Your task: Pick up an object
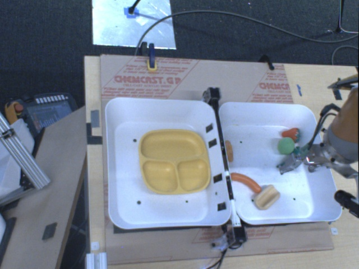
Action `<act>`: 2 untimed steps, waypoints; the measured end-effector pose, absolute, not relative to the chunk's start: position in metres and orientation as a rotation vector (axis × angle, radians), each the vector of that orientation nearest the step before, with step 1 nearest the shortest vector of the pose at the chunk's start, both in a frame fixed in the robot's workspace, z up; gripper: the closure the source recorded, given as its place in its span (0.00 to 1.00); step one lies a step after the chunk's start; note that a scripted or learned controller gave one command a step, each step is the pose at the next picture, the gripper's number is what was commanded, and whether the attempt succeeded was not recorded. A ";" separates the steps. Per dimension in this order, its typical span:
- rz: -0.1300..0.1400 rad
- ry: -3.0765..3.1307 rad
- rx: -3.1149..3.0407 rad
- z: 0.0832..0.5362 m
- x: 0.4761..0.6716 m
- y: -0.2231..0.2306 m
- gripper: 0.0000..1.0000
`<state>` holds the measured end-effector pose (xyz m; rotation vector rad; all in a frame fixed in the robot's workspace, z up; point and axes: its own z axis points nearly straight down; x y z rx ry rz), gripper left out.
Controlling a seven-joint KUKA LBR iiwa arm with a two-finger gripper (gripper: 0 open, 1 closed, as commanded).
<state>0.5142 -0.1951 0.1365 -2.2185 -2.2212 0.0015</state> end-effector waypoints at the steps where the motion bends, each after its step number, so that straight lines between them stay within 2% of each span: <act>1: 0.001 -2.221 -2.218 0.084 0.514 -0.195 0.00; 2: -0.002 -2.227 -2.222 0.098 0.516 -0.196 1.00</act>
